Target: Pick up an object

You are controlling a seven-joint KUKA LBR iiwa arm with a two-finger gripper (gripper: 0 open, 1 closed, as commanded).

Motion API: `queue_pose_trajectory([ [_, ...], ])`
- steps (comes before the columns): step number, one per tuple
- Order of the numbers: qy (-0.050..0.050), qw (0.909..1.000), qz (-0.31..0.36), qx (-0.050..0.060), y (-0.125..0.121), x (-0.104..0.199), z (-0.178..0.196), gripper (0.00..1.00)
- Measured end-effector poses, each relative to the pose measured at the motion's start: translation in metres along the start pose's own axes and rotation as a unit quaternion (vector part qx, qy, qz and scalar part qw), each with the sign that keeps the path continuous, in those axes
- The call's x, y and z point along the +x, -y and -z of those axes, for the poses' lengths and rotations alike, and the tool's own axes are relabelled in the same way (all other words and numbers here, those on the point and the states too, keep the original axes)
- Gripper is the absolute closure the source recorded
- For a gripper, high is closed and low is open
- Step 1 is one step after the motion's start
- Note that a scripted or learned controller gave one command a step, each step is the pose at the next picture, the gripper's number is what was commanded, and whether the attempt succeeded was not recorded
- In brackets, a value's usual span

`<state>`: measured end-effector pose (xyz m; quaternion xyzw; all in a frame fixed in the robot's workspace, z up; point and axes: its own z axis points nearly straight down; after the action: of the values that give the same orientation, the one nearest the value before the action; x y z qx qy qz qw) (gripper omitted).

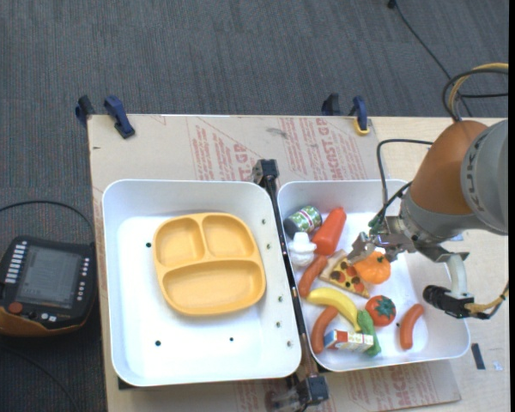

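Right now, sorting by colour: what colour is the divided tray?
Yellow-orange divided tray, camera view.

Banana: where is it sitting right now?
The banana lies in the right bin, low and left of centre, just below the pizza slice and left of the tomato.

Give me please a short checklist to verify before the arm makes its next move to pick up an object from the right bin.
1. Gripper is above the right bin: ok.
2. Gripper is near a target, the orange fruit beside the pizza slice: ok.
3. An object is held between the fingers: cannot tell.
4. Target has free room around it: not ok, the toys crowd together.
5. Yellow divided plate in the left bin lies away from the arm: ok.
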<state>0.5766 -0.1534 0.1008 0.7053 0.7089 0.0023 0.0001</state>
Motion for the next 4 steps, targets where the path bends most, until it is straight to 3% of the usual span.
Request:
queue_pose_trajectory([
  [1,0.001,1.0,-0.001,0.002,-0.037,0.011,0.058,1.0],
  [2,0.001,1.0,-0.001,0.003,-0.066,0.028,0.031,1.0],
  [4,0.001,1.0,-0.001,0.003,-0.067,0.037,0.04,1.0],
])
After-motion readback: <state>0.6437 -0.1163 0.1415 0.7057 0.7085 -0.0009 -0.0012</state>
